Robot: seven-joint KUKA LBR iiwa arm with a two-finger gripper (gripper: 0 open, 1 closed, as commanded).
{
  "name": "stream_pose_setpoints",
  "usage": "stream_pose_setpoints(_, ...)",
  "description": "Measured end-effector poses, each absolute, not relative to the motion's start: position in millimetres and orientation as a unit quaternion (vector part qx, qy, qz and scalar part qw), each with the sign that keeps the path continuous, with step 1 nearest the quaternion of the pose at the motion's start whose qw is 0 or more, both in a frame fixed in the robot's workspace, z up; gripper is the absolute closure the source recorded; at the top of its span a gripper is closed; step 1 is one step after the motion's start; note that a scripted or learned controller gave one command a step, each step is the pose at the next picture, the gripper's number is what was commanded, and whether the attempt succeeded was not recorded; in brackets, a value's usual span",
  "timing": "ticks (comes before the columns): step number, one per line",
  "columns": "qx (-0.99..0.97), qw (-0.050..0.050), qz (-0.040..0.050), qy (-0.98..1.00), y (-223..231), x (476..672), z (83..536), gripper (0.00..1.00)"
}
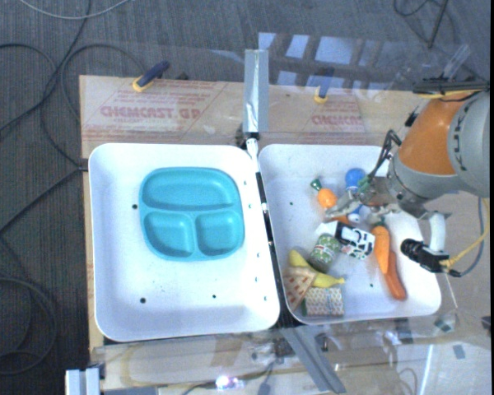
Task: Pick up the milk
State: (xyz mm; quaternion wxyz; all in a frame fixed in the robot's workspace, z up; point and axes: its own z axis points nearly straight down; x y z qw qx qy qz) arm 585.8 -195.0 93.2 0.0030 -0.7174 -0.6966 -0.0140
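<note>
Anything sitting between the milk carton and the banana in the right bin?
In the camera view, a small green can lies between the milk and the banana, close beside the milk on its left and just above the banana.

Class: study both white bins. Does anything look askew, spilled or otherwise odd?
Nothing is spilled or broken. The small white black-patched milk carton lies tipped over among toy foods crowded in the right white bin, beside the orange plastic carrot.

Two white bins (107,303) sit side by side. The left holds one blue tray (192,212). The right holds one carrot (387,262), one banana (313,271) and one milk carton (356,240).
</note>
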Motion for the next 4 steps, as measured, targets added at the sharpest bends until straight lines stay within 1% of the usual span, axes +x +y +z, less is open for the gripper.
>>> stream_pose_setpoints(1,-0.718,-0.002,-0.0092,-0.696,-200,584.3,101,1.0)
stream_pose_setpoints(2,-0.716,0.0,-0.0118,-0.698,-195,586.1,101,0.0)
stream_pose_setpoints(3,-0.702,-0.004,-0.0029,-0.712,-176,523.0,89,0.0)
stream_pose_setpoints(4,-0.702,-0.004,-0.0044,-0.712,-175,524.4,99,1.0)
